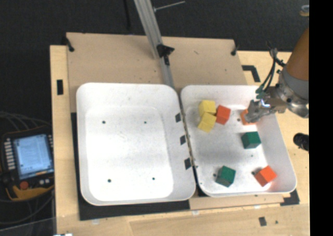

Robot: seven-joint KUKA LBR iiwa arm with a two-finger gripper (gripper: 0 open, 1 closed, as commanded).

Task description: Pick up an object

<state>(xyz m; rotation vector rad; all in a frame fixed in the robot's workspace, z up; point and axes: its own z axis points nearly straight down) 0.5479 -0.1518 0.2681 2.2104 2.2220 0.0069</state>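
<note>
My tool [253, 111] hangs at the right of the frame, over the upper right part of the right-hand shallow white bin [237, 191]. I cannot tell how it stands, apart or together. Just at its lower left edge a small orange block [243, 117] peeks out, mostly hidden under the tool body, so I judge that block to be the nearest candidate. It lies touching or just beside the tool, toward the frame's left and slightly down; I cannot say whether it is inside the grasp. Its long axis is too hidden to read.

The other choices lie farther off: a dark green cube [251, 140] just below, and another orange cube [222, 114] to the left beside two yellow cubes [207, 115]. The move should be a short drop, not a traverse.
</note>
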